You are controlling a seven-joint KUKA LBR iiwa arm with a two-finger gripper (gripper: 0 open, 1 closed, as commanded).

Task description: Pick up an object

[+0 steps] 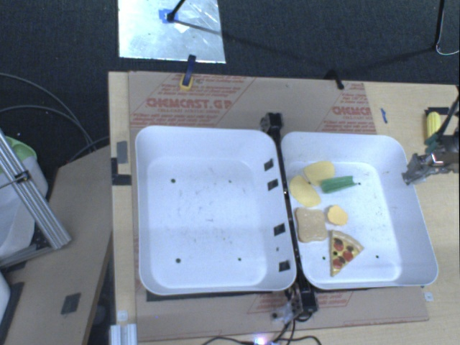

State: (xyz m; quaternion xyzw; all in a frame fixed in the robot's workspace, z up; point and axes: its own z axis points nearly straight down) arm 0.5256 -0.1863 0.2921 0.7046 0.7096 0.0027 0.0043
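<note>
1. The toy food is lying bunched in the left half of the right bin (402, 214): a green bean (336, 184), two yellow slices (319, 171) (305, 191), a small yellow disc (337, 215), a bread slice (311, 225) and a pizza wedge (343, 251).
2. The pieces are sitting nearly touching, so fingers coming down on one are likely nudging a neighbour or pinching two at once.
3. Most pieces are lying flat, so a closing grip is at risk of sliding over the top and coming up empty.
4. The bread and the lower yellow slice are lying close to the wall shared with the left bin (208, 207), leaving little room for a finger there.
5. The gripper (417, 169) is hanging at the right bin's far right rim, well apart from the food; I cannot tell how its jaws are standing.
</note>
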